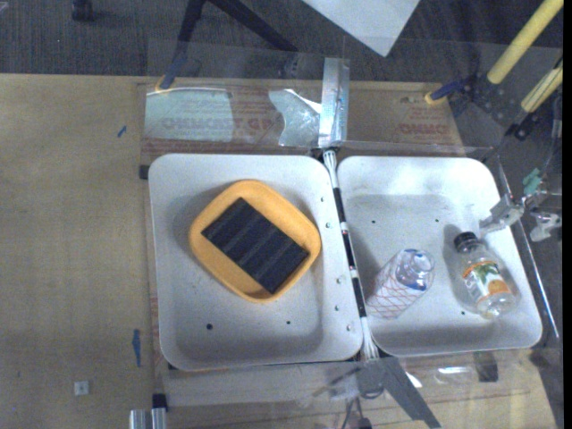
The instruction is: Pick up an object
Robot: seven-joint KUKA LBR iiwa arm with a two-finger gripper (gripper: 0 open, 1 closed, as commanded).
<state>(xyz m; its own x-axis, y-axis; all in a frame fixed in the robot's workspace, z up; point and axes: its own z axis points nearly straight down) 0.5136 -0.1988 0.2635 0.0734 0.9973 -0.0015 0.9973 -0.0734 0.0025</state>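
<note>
Lying in the right bin (420,172) are a small clear bottle (483,275) with a black cap and a crumpled plastic cup (399,282) (red-patterned, on its side). What may be the pincer (508,213) sits at that bin's right rim; its opening cannot be told. An orange-rimmed dark pad (255,239) fills the left bin (179,329).

Orange pad (255,239) in left bin (179,329), cup (402,282) and bottle (483,277) in right bin (402,186)
</note>
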